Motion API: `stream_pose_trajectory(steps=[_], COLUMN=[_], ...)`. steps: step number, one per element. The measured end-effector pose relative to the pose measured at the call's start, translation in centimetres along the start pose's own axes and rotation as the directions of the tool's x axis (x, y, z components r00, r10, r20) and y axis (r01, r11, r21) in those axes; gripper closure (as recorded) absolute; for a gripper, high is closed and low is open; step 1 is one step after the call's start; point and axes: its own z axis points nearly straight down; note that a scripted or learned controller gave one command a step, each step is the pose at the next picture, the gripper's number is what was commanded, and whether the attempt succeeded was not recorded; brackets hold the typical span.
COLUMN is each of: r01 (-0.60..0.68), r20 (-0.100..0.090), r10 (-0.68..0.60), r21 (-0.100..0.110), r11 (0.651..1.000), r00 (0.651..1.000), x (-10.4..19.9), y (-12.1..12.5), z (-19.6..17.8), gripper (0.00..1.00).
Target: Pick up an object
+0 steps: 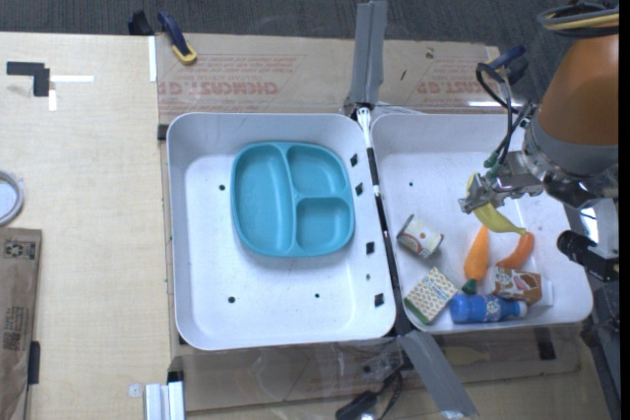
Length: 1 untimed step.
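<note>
Gripper (484,195) over right bin (394,148), metal fingers seemingly clamped on curved yellow banana (495,216). Below banana: tapered orange carrot (476,254), blue bottle (484,309), checkered packet (430,295).

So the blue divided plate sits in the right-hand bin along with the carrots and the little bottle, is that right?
Not quite. The camera view shows the blue divided plastic plate alone in the left white bin. The orange carrots and the small blue bottle lie in the right white bin, as you said.
</note>
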Motion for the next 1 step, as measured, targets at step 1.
stream_pose_trajectory(steps=[1], r01=[-0.001], r20=[0.0], r10=[0.001], r21=[0.002], r11=[1.0], r00=[1.0], x=[-0.03], y=[-0.05], z=[0.07], gripper=[0.0])
